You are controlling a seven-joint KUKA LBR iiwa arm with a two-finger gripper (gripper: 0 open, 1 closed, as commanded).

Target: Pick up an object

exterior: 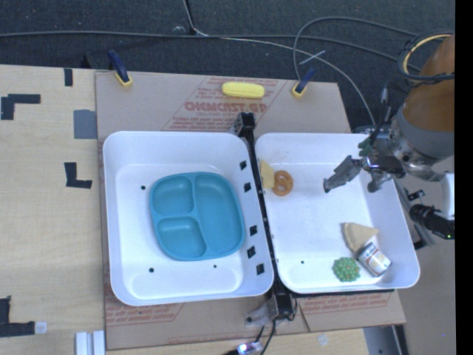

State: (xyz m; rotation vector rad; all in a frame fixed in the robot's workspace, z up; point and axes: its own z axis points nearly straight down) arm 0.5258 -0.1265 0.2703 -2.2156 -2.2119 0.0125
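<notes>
Open hand (357, 174) above right bin (310, 220)

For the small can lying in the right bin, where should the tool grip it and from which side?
Grip the small can across its round body, coming straight down from above. It lies on its side near the right bin's front right corner, tilted, touching the tan wedge; probably set the fingers across its length, clear of the wedge and wall.

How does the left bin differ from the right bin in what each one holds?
The left bin holds one large blue divided plate; the right bin holds several small things: a pretzel, a green broccoli piece, a small can and a tan wedge. The gripper hangs over the right bin, not the left bin. Both bins are white, shallow and set side by side.
</notes>
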